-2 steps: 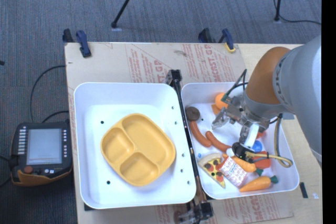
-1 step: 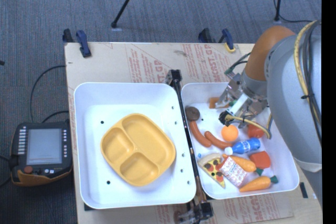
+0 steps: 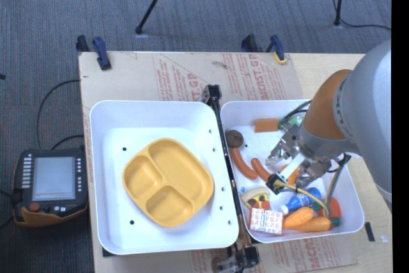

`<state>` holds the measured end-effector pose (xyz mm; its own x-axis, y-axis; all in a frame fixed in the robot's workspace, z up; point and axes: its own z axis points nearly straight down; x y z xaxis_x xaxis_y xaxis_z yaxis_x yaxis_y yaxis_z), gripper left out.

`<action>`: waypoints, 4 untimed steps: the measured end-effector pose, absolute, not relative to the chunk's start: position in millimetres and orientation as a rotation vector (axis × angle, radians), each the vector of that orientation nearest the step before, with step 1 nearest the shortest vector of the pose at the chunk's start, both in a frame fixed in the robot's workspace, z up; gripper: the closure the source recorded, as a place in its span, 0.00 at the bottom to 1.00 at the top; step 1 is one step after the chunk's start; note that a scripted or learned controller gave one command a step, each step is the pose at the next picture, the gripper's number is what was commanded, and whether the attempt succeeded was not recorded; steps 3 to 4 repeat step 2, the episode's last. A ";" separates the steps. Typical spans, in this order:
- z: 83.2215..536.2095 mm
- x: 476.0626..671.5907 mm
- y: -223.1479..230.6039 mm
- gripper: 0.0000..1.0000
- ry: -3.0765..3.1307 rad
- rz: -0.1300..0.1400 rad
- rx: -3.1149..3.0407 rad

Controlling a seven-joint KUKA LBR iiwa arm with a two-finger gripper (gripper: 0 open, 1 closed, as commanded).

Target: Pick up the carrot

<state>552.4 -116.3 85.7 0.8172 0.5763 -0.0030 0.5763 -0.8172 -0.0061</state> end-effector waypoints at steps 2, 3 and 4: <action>129.4 508.0 -164.2 1.00 -1.159 0.005 -2.915; 129.4 508.0 -164.2 1.00 -1.159 0.005 -2.915; 129.4 508.0 -164.2 1.00 -1.159 0.005 -2.915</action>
